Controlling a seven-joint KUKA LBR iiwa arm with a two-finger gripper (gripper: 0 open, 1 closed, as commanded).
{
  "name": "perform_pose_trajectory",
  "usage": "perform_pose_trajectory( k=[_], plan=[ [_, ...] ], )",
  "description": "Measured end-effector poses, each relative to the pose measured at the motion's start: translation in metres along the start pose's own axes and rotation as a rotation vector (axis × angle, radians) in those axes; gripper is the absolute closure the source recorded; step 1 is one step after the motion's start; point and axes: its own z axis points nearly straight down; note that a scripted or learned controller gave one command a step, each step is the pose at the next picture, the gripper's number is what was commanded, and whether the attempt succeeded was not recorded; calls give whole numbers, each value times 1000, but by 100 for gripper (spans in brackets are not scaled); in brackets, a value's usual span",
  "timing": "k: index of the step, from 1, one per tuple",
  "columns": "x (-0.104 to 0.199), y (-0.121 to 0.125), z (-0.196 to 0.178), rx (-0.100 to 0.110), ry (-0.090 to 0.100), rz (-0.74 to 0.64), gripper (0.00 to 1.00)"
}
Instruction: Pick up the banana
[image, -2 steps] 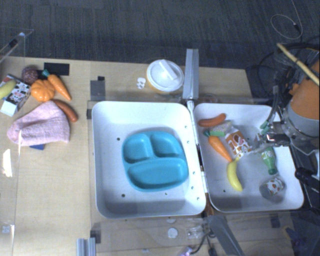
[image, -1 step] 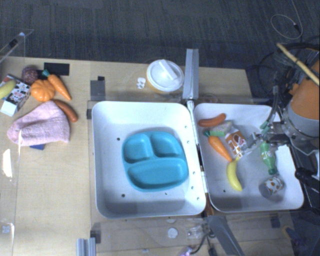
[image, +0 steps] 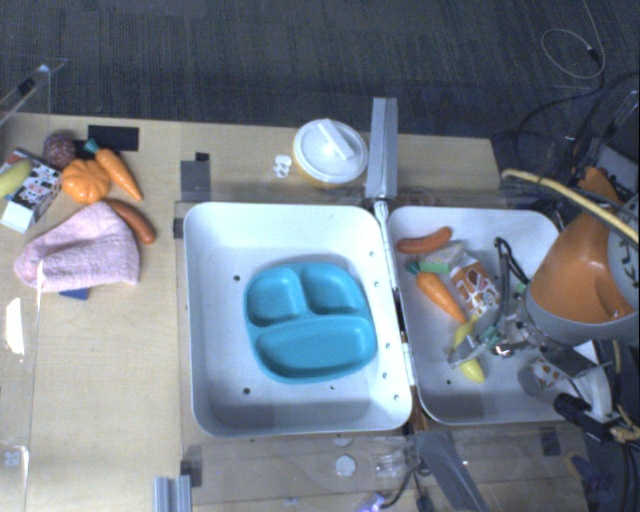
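The banana is a small yellow piece lying in the right bin, near its front left. My gripper is low over the bin, right at the banana's upper end and partly covering it. The grey arm with its orange band reaches in from the right. Whether the banana is held is hidden by the gripper body.
An orange carrot, a snack packet and a sausage lie just behind the banana. The left bin holds a blue divided tray. A pink cloth, toy vegetables and a white lid sit on the bench.
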Motion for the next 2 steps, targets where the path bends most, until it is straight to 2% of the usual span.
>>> perform_pose_trajectory(
  k=[1, 2],
  plan=[
    [-1, 3, -12, -8, -5, 0, 100],
    [81, 20, -149, 11, 5, 50, 100]
  ],
)
